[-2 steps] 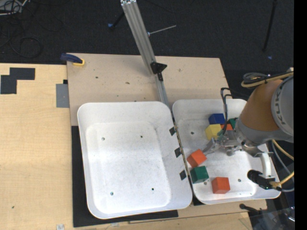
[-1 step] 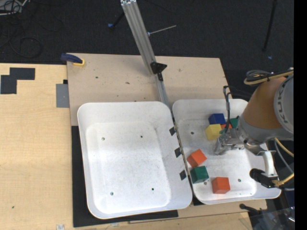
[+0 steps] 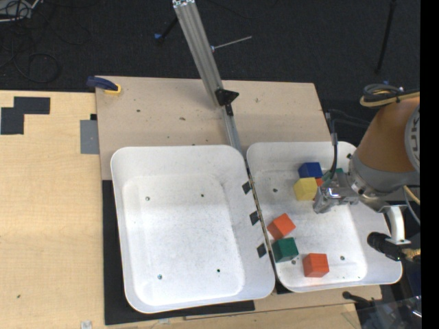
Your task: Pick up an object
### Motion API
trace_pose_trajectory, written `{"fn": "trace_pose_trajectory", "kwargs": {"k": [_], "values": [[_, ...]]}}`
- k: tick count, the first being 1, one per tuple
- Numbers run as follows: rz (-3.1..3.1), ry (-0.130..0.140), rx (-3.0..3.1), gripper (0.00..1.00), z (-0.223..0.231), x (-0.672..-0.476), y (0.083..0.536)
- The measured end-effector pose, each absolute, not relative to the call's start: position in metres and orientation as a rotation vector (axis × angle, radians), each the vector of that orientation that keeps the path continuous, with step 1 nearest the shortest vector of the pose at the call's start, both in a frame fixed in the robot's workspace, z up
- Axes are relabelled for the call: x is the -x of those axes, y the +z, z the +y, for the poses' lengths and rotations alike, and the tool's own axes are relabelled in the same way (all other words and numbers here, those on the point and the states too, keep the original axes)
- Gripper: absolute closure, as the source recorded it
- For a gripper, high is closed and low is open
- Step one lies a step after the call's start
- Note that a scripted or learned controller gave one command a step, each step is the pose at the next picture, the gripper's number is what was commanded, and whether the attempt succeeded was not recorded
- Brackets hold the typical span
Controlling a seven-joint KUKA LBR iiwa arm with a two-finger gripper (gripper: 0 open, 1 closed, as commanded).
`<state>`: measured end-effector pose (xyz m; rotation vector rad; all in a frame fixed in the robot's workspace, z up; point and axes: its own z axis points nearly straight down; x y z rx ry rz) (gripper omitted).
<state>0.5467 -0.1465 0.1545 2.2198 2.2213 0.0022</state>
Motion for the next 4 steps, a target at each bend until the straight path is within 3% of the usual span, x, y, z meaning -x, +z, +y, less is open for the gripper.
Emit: {"fn": "trace_pose_trajectory", "kwargs": {"k": [1,2,4], "values": [[2.221,0.004,-2.217,1.0,-0.142,-0.555,0.213],[2.224,-0.001,-2.22,1.0,-0.143,-0.555,0.222],[2.23,0.001,-2.217,1.0,-0.031,-0.567,0.226]]}}
